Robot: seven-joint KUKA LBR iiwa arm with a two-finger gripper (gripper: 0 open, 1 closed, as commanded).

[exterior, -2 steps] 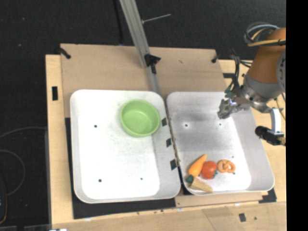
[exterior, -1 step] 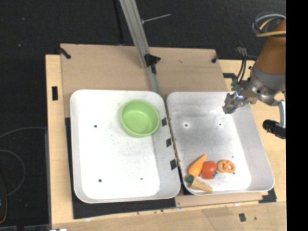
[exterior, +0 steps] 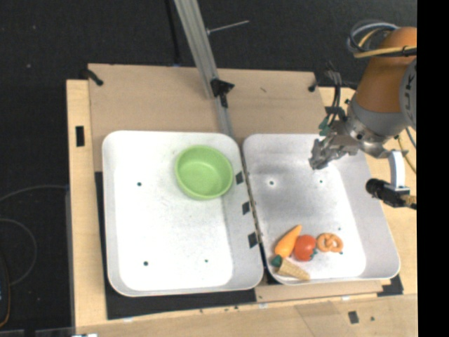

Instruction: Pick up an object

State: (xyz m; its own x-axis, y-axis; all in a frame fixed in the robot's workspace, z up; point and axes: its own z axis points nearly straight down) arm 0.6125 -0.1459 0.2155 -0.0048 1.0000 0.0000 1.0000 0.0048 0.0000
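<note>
Small toy foods, a carrot (exterior: 287,241), tomato (exterior: 304,248), pretzel (exterior: 329,243) and cone (exterior: 291,270), huddle touching at the right bin's (exterior: 295,167) near edge, likely light, stiff and slippery, best pinched across the carrot's middle; the tool (exterior: 319,156) hovers well apart, grip state unclear.

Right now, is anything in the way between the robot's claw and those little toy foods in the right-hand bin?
Nothing visible. The gripper hangs over the right bin's far part; bare white floor lies between it and the carrot, tomato and pretzel near the front edge.
</note>
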